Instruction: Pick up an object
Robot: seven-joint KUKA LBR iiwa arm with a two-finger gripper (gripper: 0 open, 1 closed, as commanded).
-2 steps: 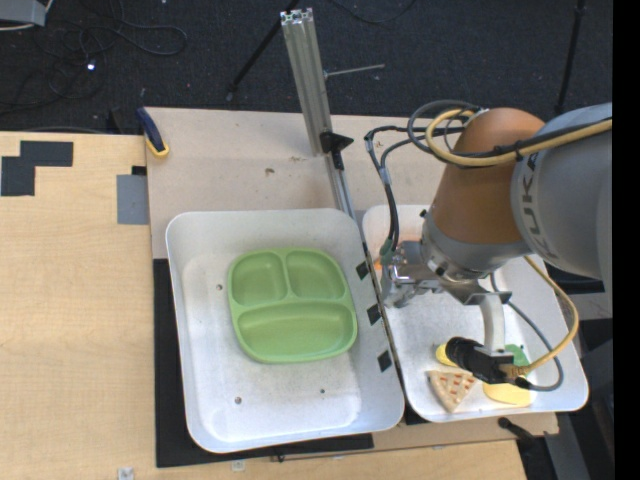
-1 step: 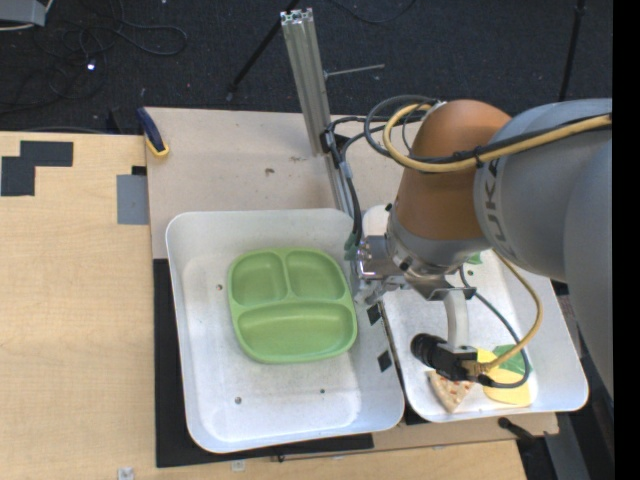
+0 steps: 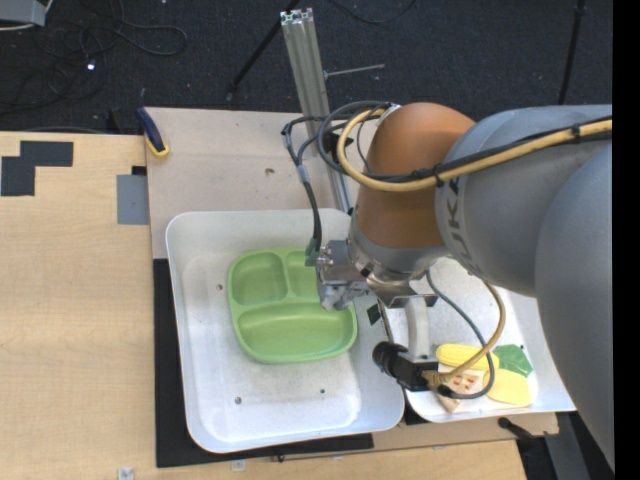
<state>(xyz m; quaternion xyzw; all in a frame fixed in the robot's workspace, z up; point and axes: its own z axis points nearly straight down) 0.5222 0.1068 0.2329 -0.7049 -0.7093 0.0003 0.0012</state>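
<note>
A green divided plate [image 3: 285,313] lies in the left white bin [image 3: 200,388], and the end effector [image 3: 337,293] sits low at the plate's right rim. Whether it is wide or narrow cannot be told. Yellow and green toys [image 3: 495,373] lie in the right bin [image 3: 545,400].

Grey arm [image 3: 540,208], orange band, yellow cable

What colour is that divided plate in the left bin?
Light green plate, seen in the camera view.
</note>
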